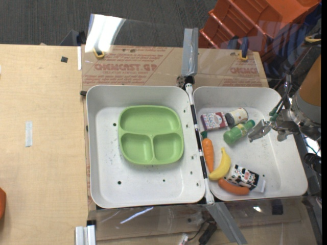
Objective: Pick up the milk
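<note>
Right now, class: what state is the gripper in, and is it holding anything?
Gripper: open, holding nothing, above the right bin beside the green bottle.

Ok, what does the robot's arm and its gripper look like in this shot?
The arm enters from the right: a rounded grey body with an orange band above the wrist. Its gripper is a metallic grey two-finger unit with slim, shiny fingers. Thin dark cables run alongside the wrist. No lettering or markings are legible.

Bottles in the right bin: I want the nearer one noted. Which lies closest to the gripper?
The green bottle, its cap end almost at the gripper. The white bottle with the dark cap lies farther back.
</note>
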`<state>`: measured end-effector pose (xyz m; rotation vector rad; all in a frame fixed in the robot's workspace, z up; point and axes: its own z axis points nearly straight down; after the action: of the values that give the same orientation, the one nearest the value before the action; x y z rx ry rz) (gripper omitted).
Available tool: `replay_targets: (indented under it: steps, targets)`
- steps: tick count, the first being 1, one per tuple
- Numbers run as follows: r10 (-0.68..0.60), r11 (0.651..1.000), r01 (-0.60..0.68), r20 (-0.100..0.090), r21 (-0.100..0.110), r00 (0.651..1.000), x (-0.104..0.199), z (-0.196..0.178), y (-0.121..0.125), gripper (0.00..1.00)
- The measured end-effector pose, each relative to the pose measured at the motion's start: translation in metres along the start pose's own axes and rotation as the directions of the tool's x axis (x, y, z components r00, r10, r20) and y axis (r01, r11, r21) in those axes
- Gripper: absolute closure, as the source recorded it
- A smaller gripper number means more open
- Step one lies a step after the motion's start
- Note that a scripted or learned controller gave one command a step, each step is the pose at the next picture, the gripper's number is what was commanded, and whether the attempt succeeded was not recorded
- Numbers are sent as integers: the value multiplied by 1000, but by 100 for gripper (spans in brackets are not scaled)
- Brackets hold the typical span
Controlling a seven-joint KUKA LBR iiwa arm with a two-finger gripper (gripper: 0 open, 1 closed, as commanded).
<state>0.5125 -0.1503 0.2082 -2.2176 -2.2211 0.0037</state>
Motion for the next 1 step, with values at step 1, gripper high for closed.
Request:
replay_targets:
  steps: [1]
  targets:
    - [-41,999,41,0,-1,999,12,115,-35,0]
